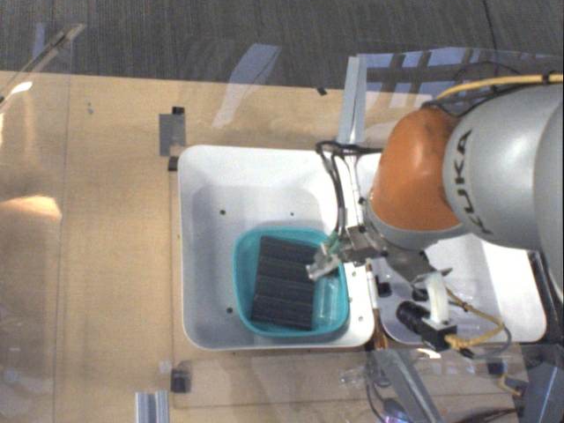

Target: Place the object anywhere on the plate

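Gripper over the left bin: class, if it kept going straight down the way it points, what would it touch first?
Most likely the dark ridged block lying on the teal plate, near the block's right edge. The gripper sits above it, though its height is hard to judge from this view.

Tan wooden table (88, 307) across most of the view, with pale glare patches towards 9 o'clock. Grey carpeted floor (220, 16) along the 12 o'clock edge. Near the centre, left white bin (198, 236), shallow, with two small dark dots (222, 211) on its bottom. Touching its 3 o'clock side, right white bin (515, 302). At the left bin's 11 o'clock corner, a dark bracket (175, 132) fixed to the table; just off its 7 o'clock corner, a small black block (180, 379). At 12 o'clock from the seam between the bins, a grey metal strip (351, 100).
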Robot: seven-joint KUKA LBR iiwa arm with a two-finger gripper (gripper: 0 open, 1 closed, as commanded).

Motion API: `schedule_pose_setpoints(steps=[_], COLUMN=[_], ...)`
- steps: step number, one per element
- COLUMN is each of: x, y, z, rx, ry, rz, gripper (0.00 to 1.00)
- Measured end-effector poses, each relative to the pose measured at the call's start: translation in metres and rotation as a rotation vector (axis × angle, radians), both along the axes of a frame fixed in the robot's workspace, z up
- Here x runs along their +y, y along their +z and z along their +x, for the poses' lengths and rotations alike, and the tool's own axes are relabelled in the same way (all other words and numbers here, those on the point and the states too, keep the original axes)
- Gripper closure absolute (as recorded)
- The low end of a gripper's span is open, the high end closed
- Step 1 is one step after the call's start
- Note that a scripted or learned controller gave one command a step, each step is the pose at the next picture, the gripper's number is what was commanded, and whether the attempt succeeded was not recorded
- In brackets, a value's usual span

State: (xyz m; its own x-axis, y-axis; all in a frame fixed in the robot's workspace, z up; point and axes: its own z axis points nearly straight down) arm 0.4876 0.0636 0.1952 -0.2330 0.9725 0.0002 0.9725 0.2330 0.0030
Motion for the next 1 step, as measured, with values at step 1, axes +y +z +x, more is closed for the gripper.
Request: schedule_pose_setpoints(steps=[1], x=[0.0243], y=[-0.0107], z=[-0.0001], rx=[0.0], ry=[-0.014], rz=[0.001], gripper=[0.0])
